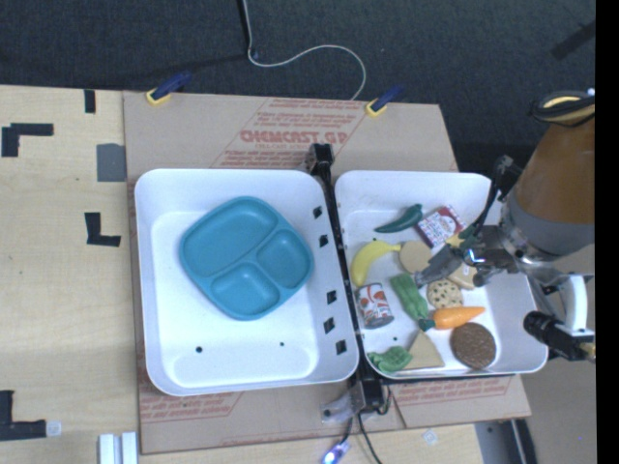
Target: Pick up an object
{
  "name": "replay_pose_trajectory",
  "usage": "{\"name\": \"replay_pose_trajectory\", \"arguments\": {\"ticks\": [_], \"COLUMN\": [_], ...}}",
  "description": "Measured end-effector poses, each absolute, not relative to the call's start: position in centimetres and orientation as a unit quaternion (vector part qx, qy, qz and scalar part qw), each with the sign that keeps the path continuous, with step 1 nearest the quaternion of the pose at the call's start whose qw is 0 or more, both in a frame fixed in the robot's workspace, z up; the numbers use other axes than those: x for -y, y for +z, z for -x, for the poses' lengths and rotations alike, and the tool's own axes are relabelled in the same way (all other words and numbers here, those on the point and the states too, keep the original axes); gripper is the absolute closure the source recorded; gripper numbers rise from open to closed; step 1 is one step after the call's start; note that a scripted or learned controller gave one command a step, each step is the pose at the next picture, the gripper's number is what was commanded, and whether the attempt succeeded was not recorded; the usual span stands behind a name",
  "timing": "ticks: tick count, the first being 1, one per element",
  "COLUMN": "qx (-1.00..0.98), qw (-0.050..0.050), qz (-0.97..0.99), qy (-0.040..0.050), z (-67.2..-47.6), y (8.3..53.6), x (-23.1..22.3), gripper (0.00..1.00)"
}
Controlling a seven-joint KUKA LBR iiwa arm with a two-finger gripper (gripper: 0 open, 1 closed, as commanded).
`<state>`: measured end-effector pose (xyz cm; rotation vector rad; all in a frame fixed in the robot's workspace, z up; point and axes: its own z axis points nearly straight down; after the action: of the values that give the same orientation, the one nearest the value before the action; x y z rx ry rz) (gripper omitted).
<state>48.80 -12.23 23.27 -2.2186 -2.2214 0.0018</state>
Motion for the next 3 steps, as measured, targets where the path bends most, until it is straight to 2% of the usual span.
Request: {"name": "replay_pose_trajectory", "arguments": {"ticks": [1, 2, 3], "qx": [0.708, 0.708, 0.711], "qw": [-0.008, -0.001, -0.001], "qz": [0.706, 0.707, 0.703], "qy": [-0.0054, 0.0007, -0.0022], "z": [-48.4, -48.4, -48.4], "y": [49.1, 49.2, 53.7], "x": [11.2, 11.1, 1.1], "gripper": [0.00, 1.00, 1.00]}}
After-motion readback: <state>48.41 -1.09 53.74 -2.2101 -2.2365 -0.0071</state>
